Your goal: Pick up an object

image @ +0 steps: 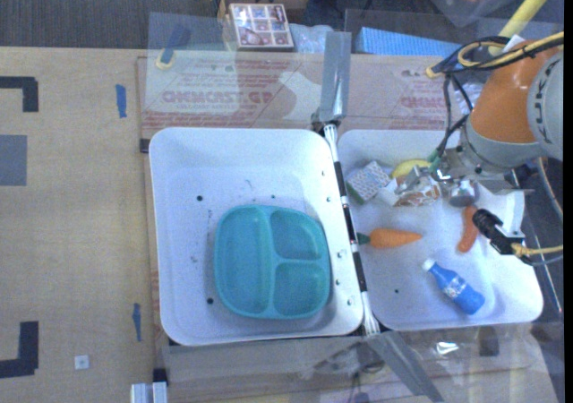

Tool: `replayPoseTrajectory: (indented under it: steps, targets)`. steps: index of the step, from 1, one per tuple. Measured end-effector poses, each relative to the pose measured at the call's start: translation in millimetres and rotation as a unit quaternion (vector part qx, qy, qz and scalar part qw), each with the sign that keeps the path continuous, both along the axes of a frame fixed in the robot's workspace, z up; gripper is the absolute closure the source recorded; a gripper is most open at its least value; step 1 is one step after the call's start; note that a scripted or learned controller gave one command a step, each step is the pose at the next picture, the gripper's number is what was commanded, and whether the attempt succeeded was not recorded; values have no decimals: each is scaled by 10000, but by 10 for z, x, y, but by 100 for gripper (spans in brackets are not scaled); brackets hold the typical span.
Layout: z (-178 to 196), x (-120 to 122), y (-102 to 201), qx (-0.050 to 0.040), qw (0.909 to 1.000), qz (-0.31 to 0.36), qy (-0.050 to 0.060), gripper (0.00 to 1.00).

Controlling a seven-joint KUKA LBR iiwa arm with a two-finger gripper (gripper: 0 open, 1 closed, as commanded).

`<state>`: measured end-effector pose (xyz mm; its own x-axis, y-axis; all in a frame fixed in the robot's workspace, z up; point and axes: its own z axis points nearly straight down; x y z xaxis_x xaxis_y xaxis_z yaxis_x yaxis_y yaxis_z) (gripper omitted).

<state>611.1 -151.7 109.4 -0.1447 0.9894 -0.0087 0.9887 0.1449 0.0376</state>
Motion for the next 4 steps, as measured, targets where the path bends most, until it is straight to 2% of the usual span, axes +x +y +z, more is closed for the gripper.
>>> replayPoseTrajectory:
  steps: [1, 2, 3, 4]
  targets:
    - [166, 58, -36, -53, 9999, -7, -124, 100]
    - [169, 57, -43, -60, 9999, -10, -125, 0]
    - [54, 138, -478, -53, 9993, 379, -54, 0]
    - [12, 82, -651, -33, 9995, 297, -72, 0]
